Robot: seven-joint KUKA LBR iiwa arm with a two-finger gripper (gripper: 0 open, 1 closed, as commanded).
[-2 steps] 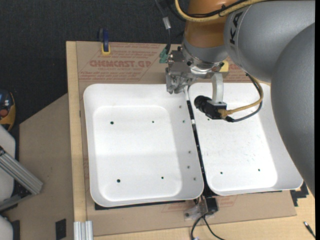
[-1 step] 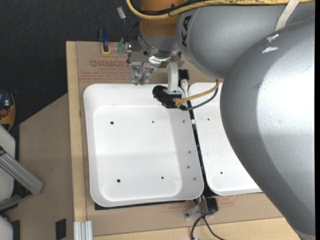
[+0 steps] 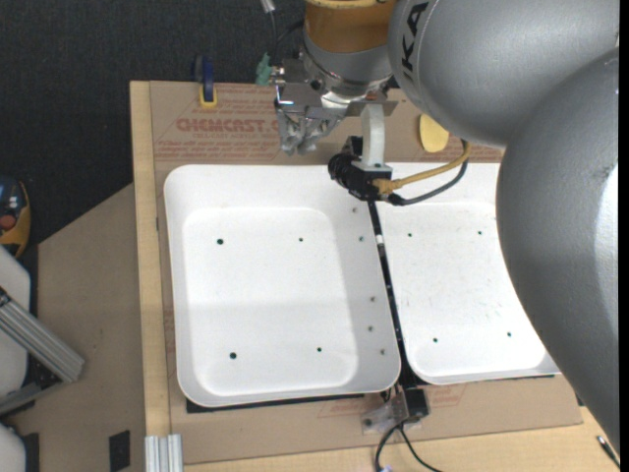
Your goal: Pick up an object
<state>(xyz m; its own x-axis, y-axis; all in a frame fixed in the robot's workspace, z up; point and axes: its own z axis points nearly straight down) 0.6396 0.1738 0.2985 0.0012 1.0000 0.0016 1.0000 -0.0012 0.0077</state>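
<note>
My gripper (image 3: 298, 134) hangs over the brown board just beyond the far rim of the left white bin (image 3: 187, 264), near that bin's far right corner. It looks small and blurred, and I make out nothing in it. A pale yellow rounded thing (image 3: 432, 132) peeks out from under the grey arm, beyond the far rim of the right white bin (image 3: 462, 352). The arm hides most of it.
The big grey arm covers the right bin's right side and far corner. A blue and yellow clamp (image 3: 206, 81) grips the board's far edge at the left. A small black connector with a cable (image 3: 411, 403) sits at the bins' near edge.
</note>
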